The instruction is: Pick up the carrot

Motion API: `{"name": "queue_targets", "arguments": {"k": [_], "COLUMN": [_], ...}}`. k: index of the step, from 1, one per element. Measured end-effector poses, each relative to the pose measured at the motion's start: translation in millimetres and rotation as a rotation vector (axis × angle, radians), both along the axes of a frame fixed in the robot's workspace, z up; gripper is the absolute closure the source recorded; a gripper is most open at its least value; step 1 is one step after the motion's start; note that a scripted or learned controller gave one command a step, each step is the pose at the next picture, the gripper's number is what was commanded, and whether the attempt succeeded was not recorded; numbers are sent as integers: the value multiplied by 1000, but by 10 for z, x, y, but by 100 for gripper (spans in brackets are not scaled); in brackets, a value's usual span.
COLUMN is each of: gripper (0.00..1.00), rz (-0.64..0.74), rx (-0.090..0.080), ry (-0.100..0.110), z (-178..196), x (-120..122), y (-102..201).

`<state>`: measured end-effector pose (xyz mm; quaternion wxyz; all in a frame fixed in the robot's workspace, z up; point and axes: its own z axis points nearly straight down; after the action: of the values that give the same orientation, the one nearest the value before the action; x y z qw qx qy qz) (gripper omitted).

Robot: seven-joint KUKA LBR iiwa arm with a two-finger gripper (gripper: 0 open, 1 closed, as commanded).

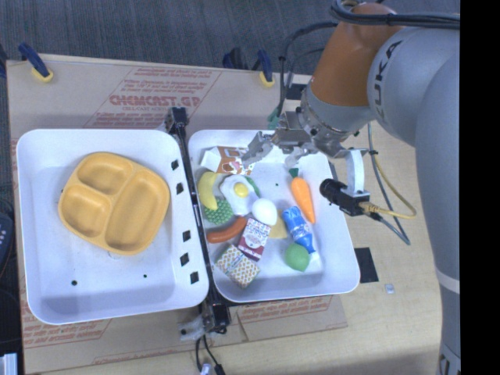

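Carrot [302,199]: one, right bin [344,256], among toys. Gripper [273,151] fingers spread, holding nothing. One yellow plate [114,202], left bin [35,209].

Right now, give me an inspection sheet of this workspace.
Surface: cardboard-covered bench bearing left bin and right bin.
Job's things: carrot lies in the right bin, near its right wall, not gripped.
Clutter: yellow divided plate in left bin; banana, fried egg, white egg, sausage, blue bottle, green ball, small cartons around the carrot.
Grippers: gripper open, above the bin's rear, up-left of the carrot.
Cables: yellow cable right of bin.
Surroundings: blue clamps at bench edge.
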<state>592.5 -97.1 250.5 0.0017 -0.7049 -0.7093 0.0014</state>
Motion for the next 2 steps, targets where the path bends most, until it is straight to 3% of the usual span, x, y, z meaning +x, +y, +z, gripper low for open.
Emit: {"name": "queue_targets", "arguments": {"k": [1, 2], "gripper": [0, 0], "rz": [-134, -55], "rx": [-2, 0], "ry": [-1, 5], "z": [-78, -1364], "x": [54, -171], "y": [-543, -949]}}
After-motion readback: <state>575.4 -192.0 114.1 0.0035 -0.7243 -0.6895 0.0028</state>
